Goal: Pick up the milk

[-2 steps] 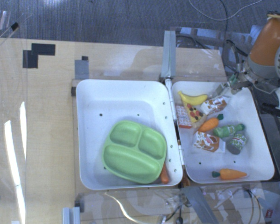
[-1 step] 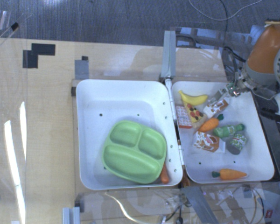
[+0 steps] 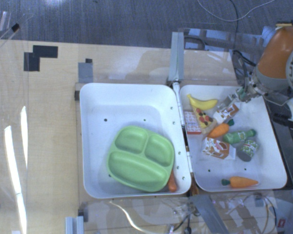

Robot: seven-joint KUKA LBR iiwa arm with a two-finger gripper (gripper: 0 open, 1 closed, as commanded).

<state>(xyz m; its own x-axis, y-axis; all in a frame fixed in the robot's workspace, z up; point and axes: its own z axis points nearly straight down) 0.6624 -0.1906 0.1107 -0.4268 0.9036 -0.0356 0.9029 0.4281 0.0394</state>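
Milk carton (image 3: pixel 226 112) lies tilted in the bin (image 3: pixel 269 165) w/ the banana (image 3: pixel 202 102), just right of the banana's tip. The hand (image 3: pixel 243 93) sits further right of the banana and a bit behind it, at the carton's far end. The arm (image 3: pixel 278 57) leans in from beyond that.

Can't tell if the hand is apart or together, or whether it touches the carton. It's small and blurred, and it merges w/ cables and the carton's top edge. Nothing is visibly held.

Risks, as I judge them:
- The carton lies at an angle and isn't upright, so a closing grip on its end or corner could make it pivot or squirt out.
- It's crowded. A carrot (image 3: pixel 219 129) lies right against the carton's lower edge, below-right of the banana. A green bottle (image 3: pixel 239 136) and a can (image 3: pixel 247 150) are near, further right and lower. A descent that's slightly off may nudge or grab the carrot instead.
- The bin wall is close behind the hand, so there's little room to reorient.

Hard to read: carton print is too small to confirm the label, so it's taken as the milk by shape only. The small red/white box (image 3: pixel 190 121) below the banana is partly tucked at the bin's rim.
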